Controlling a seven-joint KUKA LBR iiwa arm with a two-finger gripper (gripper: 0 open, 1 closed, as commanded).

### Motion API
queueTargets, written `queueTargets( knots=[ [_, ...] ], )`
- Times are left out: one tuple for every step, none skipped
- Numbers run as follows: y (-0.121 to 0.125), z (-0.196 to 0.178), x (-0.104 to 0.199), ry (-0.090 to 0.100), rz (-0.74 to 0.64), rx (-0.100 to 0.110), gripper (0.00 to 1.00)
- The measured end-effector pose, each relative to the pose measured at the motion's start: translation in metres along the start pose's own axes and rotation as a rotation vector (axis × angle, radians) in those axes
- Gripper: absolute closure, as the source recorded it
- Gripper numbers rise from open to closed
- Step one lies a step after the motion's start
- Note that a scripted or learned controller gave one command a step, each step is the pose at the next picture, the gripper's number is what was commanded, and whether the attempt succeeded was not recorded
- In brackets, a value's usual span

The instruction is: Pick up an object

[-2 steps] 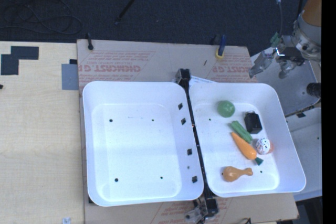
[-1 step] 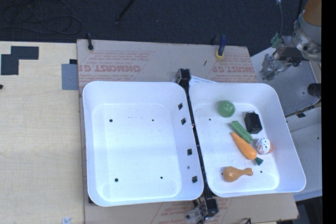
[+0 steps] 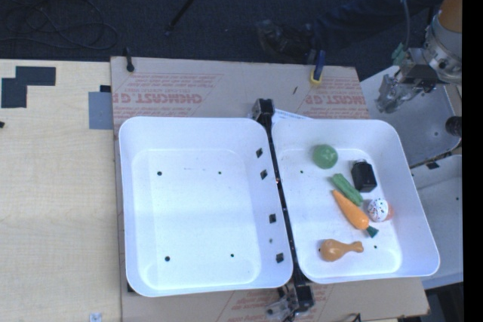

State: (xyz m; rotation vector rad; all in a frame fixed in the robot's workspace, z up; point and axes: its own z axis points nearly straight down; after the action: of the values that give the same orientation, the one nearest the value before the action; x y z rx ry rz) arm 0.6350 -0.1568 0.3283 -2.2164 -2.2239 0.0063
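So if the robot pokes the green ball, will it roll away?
Probably. The green ball looks round, so a nudge could send it rolling across the right bin. It lies apart from the other toys, so nothing nearby would stop it soon. Its round sides might slip from fingers.

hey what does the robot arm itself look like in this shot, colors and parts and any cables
At the view's upper right, the arm shows an orange band above a pale grey, rounded wrist section. Below it sits the gripper, a compact grey metal assembly with small dark details. A thin grey cable runs up alongside the wrist. No markings are legible.
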Motion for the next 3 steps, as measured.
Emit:
queueTargets(
  knots=[
    [0.000, -0.009, 0.000, -0.001, -0.004, 0.002, 1.00],
    [0.000, -0.019, 0.000, -0.001, -0.008, 0.003, 1.00],
    [0.001, -0.029, 0.001, -0.002, -0.013, 0.005, 1.00]
  ],
)
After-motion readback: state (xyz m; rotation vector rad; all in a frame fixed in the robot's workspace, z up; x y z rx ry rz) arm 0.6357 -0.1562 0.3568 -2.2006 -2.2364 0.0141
